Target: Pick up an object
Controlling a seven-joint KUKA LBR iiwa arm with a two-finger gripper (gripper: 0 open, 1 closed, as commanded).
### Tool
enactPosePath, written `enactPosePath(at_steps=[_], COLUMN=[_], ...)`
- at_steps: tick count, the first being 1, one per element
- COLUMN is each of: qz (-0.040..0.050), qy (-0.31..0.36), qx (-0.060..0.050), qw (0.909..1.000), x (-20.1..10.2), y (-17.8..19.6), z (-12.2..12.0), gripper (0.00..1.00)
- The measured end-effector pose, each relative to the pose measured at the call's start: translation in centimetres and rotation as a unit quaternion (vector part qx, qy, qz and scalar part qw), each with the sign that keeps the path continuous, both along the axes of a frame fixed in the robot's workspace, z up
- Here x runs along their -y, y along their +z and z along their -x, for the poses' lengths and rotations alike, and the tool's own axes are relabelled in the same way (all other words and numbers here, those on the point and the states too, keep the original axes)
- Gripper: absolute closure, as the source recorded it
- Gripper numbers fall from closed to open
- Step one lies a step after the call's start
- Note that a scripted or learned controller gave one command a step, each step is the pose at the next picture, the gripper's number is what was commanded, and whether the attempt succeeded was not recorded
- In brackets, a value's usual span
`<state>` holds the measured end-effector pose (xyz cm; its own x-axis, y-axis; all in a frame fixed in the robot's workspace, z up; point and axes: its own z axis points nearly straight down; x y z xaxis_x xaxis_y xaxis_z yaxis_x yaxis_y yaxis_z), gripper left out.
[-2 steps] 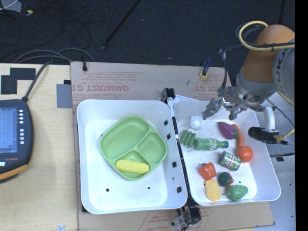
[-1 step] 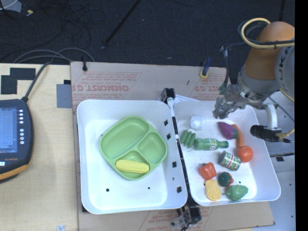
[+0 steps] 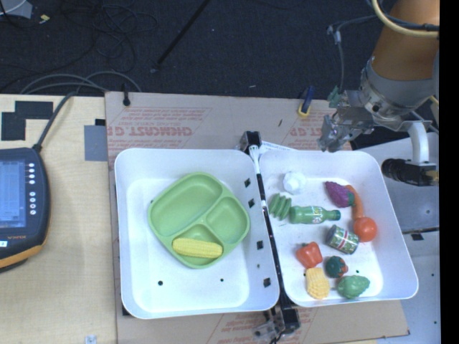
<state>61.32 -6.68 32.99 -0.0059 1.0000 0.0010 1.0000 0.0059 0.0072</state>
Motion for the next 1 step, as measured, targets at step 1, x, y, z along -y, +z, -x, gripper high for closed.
enactPosePath(at_steps=[1], qz=[-0.0005], qy=[-0.002], qx=[-0.009], qw=[1.0], x=[-4.29], y=[-5.6], z=[6.92], gripper=[1.0])
